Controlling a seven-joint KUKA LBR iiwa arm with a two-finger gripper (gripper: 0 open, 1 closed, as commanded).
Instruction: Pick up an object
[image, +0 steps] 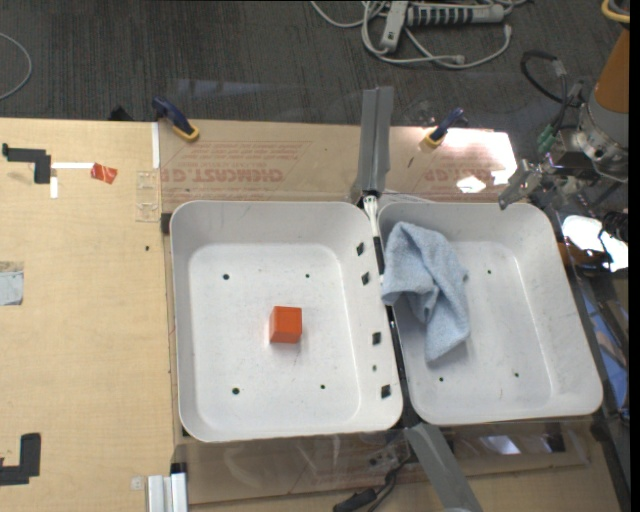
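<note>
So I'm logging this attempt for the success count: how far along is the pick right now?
Nothing looks done yet. The orange block sits on the floor of the left bin, and the blue cloth lies crumpled in the right bin; neither is lifted. The arm is at the far right edge, outside both bins. Approach, grasp and lift all remain.

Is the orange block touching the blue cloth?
Apart. The camera view shows the orange block in the left bin, the blue cloth in the right.
</note>
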